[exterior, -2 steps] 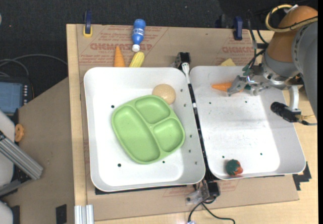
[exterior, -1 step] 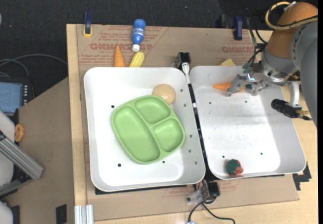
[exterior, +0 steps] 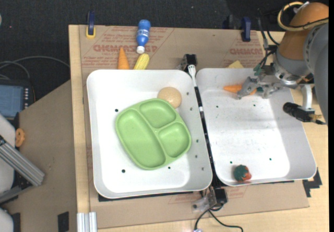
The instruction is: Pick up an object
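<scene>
A small orange carrot [exterior: 232,89] lies near the back left of the right bin [exterior: 292,163]. My gripper [exterior: 247,90] is low over the bin, just to the right of the carrot, at its thick end; whether it touches the carrot is not clear. A small green and red toy [exterior: 241,173] sits at the right bin's front edge. In the left bin [exterior: 99,163] rests a green divided plate [exterior: 151,132], with a beige round thing [exterior: 170,96] behind its back right corner.
Behind the left bin, on the cardboard, lie a blue and white bottle [exterior: 142,35], another carrot [exterior: 122,60] and a yellow corn piece [exterior: 141,61]. A black clip [exterior: 190,61] sits at the back between the bins. The arm fills the far right.
</scene>
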